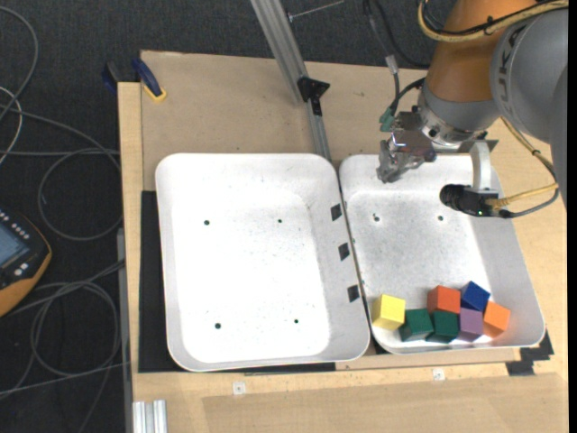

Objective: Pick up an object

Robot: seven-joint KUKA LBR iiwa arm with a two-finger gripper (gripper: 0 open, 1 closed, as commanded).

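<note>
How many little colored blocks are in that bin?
7, clustered at the right bin's near edge: yellow, two green, two orange, blue, purple. More may hide behind them.

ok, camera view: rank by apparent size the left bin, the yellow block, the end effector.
1. left bin, by far the largest.
2. end effector, much smaller than the bin; it sits higher, nearer the camera, so it may look oversized.
3. yellow block, smallest, though not far off the end effector.
</note>
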